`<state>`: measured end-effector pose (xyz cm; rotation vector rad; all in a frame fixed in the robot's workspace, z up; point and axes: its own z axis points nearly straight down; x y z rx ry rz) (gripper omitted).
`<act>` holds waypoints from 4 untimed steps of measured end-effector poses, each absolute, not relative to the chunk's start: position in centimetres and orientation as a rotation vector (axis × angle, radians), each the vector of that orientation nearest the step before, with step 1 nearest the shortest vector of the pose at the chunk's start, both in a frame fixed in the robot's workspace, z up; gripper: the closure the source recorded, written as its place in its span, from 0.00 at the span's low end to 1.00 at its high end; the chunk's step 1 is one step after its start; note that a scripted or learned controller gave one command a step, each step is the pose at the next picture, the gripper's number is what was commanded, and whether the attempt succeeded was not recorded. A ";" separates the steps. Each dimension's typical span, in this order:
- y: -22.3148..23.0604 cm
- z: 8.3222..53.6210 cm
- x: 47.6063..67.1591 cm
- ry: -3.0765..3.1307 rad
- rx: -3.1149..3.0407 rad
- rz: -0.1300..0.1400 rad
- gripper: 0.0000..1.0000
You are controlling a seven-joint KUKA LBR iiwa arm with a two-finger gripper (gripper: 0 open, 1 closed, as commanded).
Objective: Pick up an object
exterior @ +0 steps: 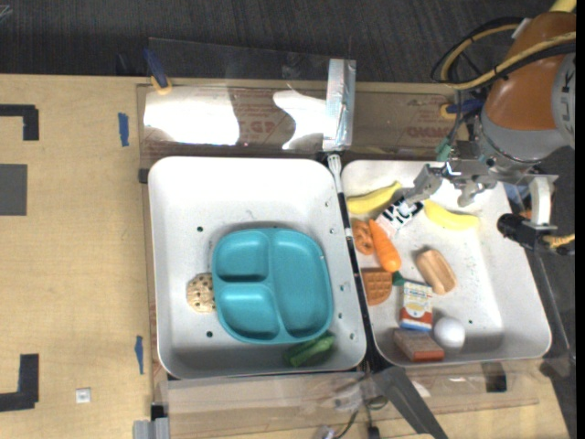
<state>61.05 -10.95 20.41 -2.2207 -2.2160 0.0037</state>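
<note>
My gripper (448,186) hangs over the back of the right bin (521,323), its two fingers spread open with nothing between them. Just below it lies a small yellow piece (450,216). To its left are a banana (373,199) and a black-and-white item (400,212). Further forward sit an orange carrot (384,245), a tan bread roll (435,270), a small carton (417,305), a white ball (448,332) and a brown block (418,346).
The left bin (174,199) holds a teal divided plate (271,282), a cookie (199,291) at the plate's left and a green vegetable (311,350) at the front. A brown waffle (376,284) lies by the divider between the bins.
</note>
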 end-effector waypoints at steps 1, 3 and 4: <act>-10.2 23.0 61.4 -2.188 -2.254 0.000 0.00; -13.4 9.5 52.4 -2.011 -2.405 0.006 0.00; -15.9 11.1 53.2 -2.226 -2.215 0.002 0.00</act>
